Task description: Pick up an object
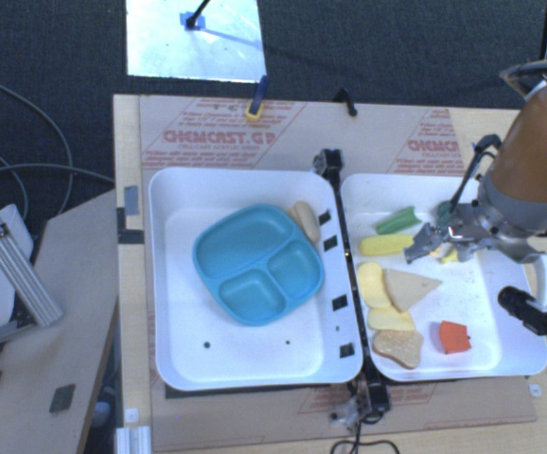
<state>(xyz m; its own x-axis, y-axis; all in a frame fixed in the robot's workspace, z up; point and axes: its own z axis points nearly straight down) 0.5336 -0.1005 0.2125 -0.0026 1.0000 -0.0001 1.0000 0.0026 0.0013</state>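
Note:
The right bin (512, 353) holds toy food. A green piece (397, 220) lies at the back, with a long yellow piece (385, 245) just in front of it. Further forward are a pale wedge (412, 288), two yellow pieces (375, 286), a toast slice (398, 347) and a red block (454, 337). My gripper (434, 242) hangs low over the bin's middle. It is just right of the long yellow piece and behind the wedge. A small yellow bit shows beside the gripper, and I cannot tell what it is.
The left bin (174, 348) holds a blue divided plate (257, 263) with a tan roll (306, 221) at its back right corner. A black clipped divider (342, 253) runs between the bins. The arm's bulky grey and orange body (537, 159) overhangs the right bin's far right.

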